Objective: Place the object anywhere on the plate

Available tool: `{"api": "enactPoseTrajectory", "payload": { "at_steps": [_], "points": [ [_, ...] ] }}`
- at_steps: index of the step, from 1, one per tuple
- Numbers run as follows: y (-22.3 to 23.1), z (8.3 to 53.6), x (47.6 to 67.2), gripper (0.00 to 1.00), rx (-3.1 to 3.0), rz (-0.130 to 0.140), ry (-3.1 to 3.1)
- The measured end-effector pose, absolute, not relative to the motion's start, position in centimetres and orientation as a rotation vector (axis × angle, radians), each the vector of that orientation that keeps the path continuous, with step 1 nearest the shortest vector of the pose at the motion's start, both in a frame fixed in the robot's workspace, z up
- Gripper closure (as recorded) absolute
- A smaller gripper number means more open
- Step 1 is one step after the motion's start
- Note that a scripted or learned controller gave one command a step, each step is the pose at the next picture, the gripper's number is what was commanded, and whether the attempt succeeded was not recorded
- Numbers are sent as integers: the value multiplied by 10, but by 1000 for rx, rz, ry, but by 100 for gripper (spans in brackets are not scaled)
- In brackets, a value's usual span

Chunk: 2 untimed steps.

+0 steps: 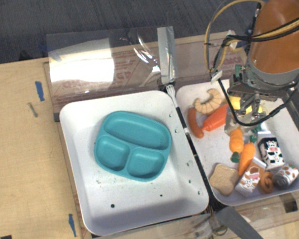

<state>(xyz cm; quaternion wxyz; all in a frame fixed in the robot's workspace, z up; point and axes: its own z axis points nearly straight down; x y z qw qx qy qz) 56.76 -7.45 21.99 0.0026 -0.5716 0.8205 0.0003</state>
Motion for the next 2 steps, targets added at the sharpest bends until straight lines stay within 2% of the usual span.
{"api": "enactPoseTrajectory", "payload": {
  "at_steps": [1, 2],
  "points": [
    [6, 237, 600, 100, -1994, 0, 2416],
    [9, 184, 555, 100, -2262, 4, 2176]
  ]
}}
